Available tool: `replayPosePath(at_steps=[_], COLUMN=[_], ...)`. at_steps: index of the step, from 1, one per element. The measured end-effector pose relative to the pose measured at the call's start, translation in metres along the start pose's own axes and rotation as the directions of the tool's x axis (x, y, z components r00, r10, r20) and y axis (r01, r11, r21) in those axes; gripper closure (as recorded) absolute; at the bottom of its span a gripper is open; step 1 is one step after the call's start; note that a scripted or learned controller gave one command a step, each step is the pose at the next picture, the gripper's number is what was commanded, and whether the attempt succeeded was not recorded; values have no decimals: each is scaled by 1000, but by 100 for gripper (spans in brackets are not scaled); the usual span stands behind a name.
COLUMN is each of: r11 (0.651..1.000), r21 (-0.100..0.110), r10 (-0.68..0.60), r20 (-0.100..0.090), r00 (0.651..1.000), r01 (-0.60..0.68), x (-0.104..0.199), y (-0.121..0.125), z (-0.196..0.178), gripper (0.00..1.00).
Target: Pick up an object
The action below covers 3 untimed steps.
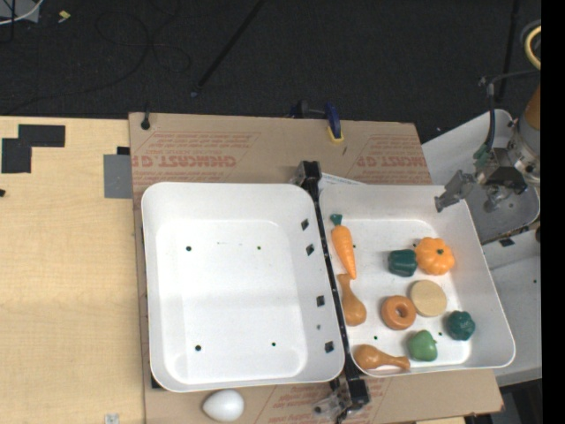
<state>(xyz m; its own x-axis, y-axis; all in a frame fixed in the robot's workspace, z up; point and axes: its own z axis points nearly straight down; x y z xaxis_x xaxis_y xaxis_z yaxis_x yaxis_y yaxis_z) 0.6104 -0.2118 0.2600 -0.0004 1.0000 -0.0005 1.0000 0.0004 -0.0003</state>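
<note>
The right bin holds several toy foods. A carrot lies along its left wall, with a tan gourd and a tan drumstick below it. In the middle are a dark green pepper, an orange pumpkin, an orange donut and a beige disc. A bright green pepper and a dark green piece sit near the front right corner. My gripper hangs above the bin's back right corner, apart from all the objects, with nothing seen in it.
The left bin stands beside the right one, with a black divider between them. A white egg lies on the cardboard in front of the left bin. A blue clamp sits at the cardboard's back edge.
</note>
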Motion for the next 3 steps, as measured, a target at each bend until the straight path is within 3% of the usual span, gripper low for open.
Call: replayPosePath(at_steps=[1, 2, 3], r11=[1000, 1000, 1000], r21=[14, 3, 6], r10=[0, 1, 1], r20=[-6, 0, -1], r00=[1000, 1000, 1000], r01=[0, -1, -1], x=[26, 101, 101], y=[-68, 3, 3], z=[85, 166, 156], gripper=[0, 0, 100])
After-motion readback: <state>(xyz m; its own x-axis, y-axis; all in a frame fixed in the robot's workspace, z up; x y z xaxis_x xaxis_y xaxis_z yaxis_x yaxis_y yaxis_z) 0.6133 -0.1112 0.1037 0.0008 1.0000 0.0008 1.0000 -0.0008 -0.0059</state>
